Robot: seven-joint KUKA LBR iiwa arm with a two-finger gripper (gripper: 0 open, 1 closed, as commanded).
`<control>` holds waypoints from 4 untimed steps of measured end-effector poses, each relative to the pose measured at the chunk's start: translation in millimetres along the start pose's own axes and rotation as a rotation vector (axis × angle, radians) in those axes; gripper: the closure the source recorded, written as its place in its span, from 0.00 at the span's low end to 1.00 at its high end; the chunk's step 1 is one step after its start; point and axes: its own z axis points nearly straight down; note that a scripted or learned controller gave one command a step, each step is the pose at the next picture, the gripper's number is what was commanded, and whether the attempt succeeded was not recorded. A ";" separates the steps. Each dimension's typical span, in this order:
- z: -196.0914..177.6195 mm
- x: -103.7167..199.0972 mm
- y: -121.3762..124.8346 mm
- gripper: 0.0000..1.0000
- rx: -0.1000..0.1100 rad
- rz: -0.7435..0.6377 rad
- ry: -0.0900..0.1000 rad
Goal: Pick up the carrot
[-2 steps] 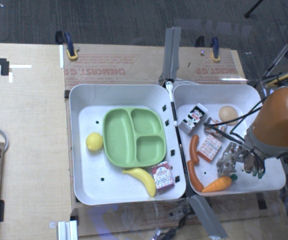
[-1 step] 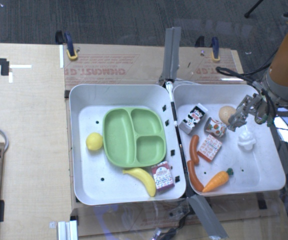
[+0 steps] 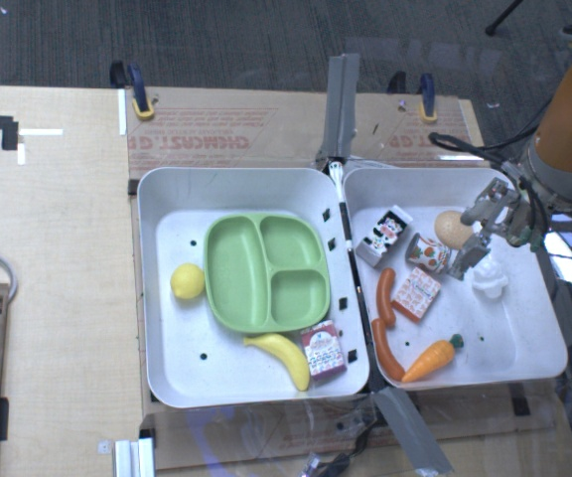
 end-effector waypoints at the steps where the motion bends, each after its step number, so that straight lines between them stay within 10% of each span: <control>1: 108.1 60.6 -38.0 0.00 0.000 -0.190 0.003; 2: 142.5 51.3 -54.6 0.00 -0.001 -0.470 0.003; 3: 133.7 50.1 -53.8 1.00 -0.003 -0.466 0.000; 4: 38.6 104.8 43.4 1.00 -0.001 -0.484 0.000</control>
